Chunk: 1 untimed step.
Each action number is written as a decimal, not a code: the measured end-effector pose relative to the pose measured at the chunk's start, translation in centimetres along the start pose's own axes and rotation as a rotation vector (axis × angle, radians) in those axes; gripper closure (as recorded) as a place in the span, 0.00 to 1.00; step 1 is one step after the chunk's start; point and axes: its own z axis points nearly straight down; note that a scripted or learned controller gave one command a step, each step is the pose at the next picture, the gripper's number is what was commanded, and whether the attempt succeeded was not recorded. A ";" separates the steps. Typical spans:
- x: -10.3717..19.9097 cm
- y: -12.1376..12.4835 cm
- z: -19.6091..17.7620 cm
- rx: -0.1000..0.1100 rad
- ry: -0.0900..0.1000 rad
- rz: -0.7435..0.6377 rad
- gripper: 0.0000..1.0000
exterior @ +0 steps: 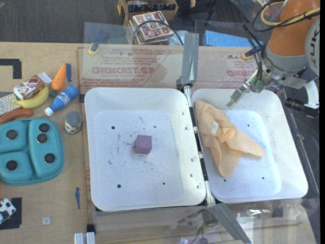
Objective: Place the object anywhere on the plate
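Approach step judged in hand: small purple cube seen in left white bin; two-finger gripper well right of cube, grip state undeterminable; descent over cube required next

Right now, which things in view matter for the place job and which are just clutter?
Job:
- purple cube, in the left bin
- gripper, over the right bin

Clutter:
- orange cloth in the right bin
- teal tray, can, banana, carrot, bottle on the bench, left of the bins
- No plate that I can pick out.
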 end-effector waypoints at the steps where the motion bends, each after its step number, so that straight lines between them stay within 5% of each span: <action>1: -0.1 0.1 -1.2 -0.005 -0.006 0.000 1.00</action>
